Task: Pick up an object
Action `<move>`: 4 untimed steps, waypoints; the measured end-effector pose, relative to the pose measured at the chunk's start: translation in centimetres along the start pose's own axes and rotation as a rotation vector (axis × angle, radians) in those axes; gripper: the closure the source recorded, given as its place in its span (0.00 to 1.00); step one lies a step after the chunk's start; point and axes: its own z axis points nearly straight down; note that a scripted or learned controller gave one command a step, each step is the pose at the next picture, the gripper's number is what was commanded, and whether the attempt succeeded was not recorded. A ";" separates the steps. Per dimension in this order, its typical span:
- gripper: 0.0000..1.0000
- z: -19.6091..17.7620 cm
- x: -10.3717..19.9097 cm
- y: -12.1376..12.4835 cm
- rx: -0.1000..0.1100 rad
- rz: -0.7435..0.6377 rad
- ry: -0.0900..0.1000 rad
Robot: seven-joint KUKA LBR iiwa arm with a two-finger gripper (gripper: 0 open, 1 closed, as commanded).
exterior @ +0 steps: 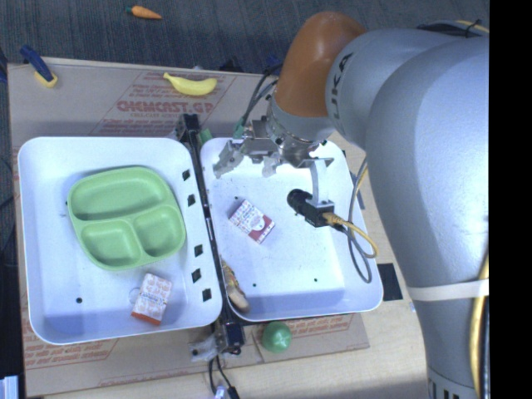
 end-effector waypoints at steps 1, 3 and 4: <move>0.00 -9.5 1.0 3.3 -0.003 0.002 0.002; 0.00 -8.6 -10.0 3.2 -0.003 0.005 0.000; 0.00 9.7 -5.5 2.8 0.006 0.001 0.002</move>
